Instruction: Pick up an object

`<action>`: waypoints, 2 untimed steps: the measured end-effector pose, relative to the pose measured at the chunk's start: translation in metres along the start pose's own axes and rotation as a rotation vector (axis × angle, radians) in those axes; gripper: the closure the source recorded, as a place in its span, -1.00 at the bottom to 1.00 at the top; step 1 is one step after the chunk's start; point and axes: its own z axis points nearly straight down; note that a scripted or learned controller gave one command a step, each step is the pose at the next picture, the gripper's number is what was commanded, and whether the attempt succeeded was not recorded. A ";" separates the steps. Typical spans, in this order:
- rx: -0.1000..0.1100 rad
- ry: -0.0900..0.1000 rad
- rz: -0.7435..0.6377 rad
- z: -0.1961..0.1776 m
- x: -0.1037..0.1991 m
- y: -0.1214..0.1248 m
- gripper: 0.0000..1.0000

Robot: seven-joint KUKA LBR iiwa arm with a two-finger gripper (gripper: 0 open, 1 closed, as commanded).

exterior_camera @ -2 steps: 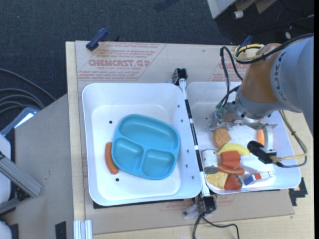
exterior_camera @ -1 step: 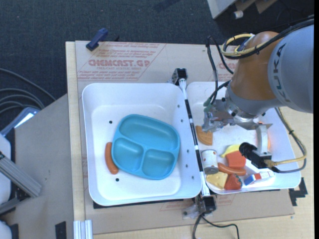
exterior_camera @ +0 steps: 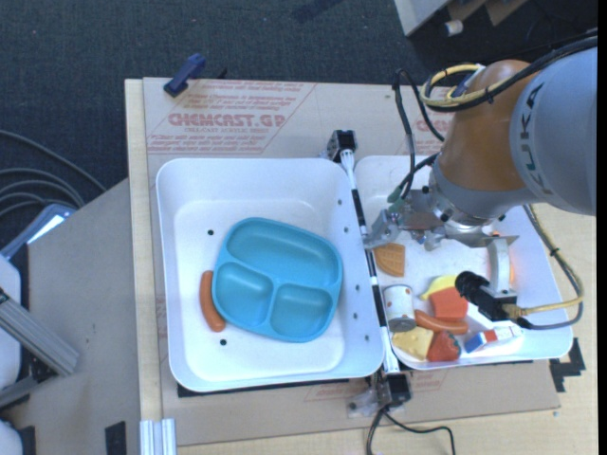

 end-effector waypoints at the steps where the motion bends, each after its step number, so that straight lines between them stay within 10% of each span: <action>1: -0.002 -0.002 0.001 0.000 -0.067 -0.003 -1.00; 2: -0.006 0.000 0.000 0.096 -0.078 0.034 -1.00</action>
